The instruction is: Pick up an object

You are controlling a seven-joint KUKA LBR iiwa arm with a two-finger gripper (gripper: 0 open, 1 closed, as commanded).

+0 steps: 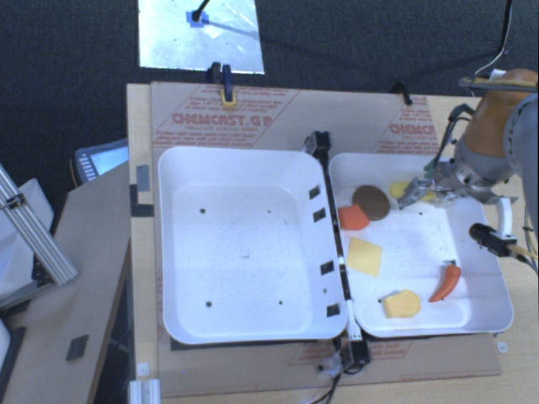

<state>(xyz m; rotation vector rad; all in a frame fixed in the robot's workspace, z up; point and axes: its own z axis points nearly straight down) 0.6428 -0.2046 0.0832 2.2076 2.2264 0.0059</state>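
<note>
The gripper [414, 194] is low in the right bin [484, 310], near its back wall, touching a small yellow thing [424, 190]; I cannot tell if it holds it; the brown round thing [370, 201] lies just beside; the orange pepper [445, 283] lies well apart.

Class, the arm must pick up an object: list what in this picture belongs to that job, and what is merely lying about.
Job: claw; brown disc; orange-red piece; yellow square; yellow lump; chilli; right bin.
Lying about: left bin; yellow clamp; silvery sheet.
</note>
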